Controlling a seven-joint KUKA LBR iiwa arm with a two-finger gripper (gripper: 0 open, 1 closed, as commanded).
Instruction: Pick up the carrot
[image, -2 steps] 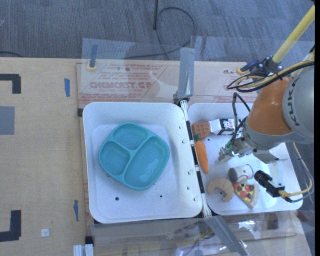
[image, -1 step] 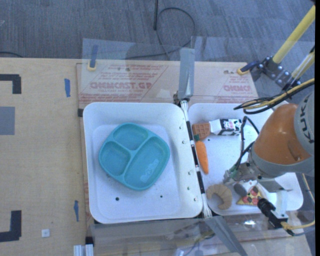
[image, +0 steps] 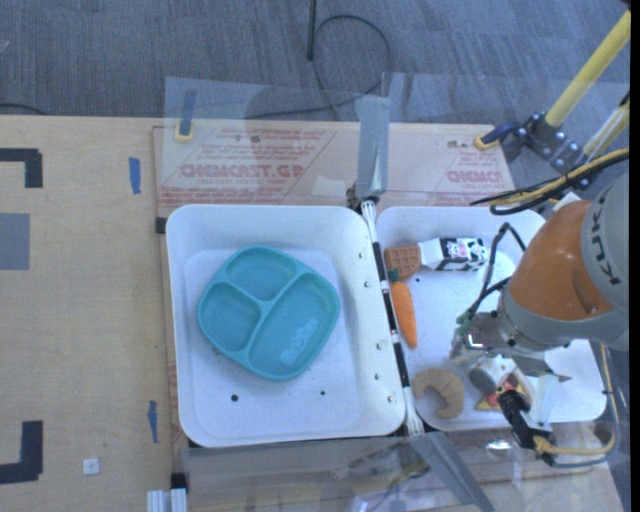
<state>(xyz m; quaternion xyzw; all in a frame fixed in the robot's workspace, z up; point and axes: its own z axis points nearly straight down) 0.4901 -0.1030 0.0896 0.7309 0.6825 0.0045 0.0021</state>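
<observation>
The arm (image: 570, 270) leans in from the right edge, gripper (image: 490, 375) low over the right bin (image: 580, 395) — its grip state unreadable — carrot (image: 403, 311) lying apart, centre-frame.

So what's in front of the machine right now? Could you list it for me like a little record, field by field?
left bin: holds a teal divided plate
right bin: holds the carrot, a croissant and small items
carrot: lying along the right bin's left wall, untouched
croissant: near the front of the right bin
milk carton: at the back of the right bin
arm: over the right bin, right of the carrot
</observation>
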